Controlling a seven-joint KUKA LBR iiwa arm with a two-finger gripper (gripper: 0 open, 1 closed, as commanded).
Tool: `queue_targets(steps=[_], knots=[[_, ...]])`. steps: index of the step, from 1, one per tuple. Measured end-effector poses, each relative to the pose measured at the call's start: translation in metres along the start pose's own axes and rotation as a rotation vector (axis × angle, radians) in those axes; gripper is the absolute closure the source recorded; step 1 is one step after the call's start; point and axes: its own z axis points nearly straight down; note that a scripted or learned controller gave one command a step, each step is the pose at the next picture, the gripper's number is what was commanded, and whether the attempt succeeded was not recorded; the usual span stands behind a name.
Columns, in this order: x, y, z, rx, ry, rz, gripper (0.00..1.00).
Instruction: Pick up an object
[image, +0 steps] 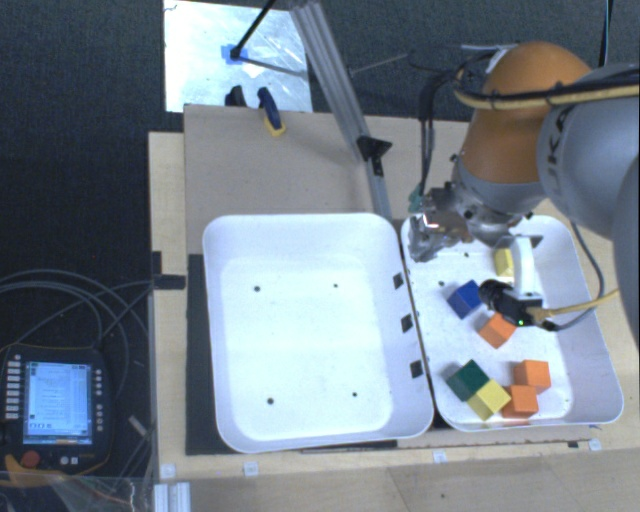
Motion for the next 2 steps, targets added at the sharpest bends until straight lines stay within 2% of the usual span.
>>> queue_targets(steps=[1, 2], knots=[[0.0488, 0.017, -0.0065, 0.001, 0.0, 0.0, 1.0], [0.0451, 0.0163, -0.006, 0.003, -0.003, 0.006, 0.0]])
